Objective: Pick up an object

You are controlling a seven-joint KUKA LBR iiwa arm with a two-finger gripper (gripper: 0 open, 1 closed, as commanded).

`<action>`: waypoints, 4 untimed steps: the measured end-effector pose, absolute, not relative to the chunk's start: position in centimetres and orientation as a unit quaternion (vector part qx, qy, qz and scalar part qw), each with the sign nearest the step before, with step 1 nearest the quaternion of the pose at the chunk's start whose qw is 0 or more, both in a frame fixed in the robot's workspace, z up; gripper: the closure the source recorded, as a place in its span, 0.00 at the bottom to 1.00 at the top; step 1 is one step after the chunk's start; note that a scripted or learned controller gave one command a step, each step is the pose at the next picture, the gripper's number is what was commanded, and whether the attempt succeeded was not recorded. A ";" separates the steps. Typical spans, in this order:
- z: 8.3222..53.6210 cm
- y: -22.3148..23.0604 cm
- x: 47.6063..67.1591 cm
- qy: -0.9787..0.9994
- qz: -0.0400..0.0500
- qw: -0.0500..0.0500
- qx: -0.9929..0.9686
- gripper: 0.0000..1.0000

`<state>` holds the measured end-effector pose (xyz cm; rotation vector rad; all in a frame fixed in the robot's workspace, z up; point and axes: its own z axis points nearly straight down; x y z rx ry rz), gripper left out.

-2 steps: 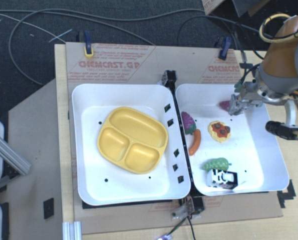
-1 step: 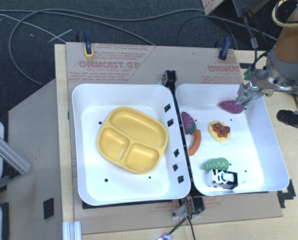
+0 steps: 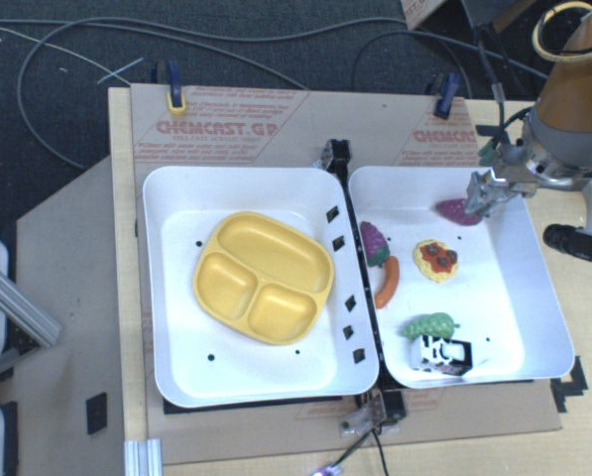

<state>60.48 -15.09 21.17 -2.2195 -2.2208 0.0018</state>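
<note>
The right bin (image 3: 533,296) holds a purple grape bunch (image 3: 374,240), an orange carrot (image 3: 386,281), a small pizza slice (image 3: 436,260), a green leafy piece (image 3: 430,324) and a black-and-white block (image 3: 443,354). A magenta object (image 3: 456,210) lies at the bin's far side. My gripper (image 3: 481,197) hangs right over that magenta object, at its right end. The orange-banded arm comes in from the upper right.
A yellow divided plate (image 3: 264,277) sits in the left bin (image 3: 167,266). A black divider (image 3: 353,266) with clips runs between the bins. Clamps (image 3: 175,95) hold the cardboard base at the back. Cables lie on the dark floor behind.
</note>
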 end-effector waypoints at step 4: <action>20.9 5.3 55.9 -0.709 0.000 0.003 -0.705 1.00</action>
